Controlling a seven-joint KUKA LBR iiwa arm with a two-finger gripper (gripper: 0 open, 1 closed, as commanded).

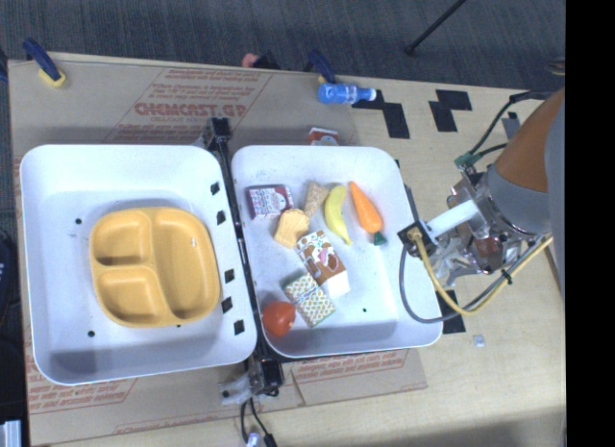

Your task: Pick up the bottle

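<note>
A small blue bottle point(338, 94) lies on its side on the cardboard behind the right bin point(408, 325), outside both bins. My gripper point(444, 248) hangs over the bench just past the right bin's right rim, wrapped in yellow and black cables. It is far from the bottle, toward the front right, and I see nothing held in it.
The right bin holds a carrot point(365, 208), a banana point(335, 212), a tomato point(279, 318), a cracker point(290, 228) and several small cartons point(323, 260). A yellow divided plate point(154, 264) sits in the left bin point(48, 176). Blue clamps point(45, 62) grip the cardboard's far edge.
</note>
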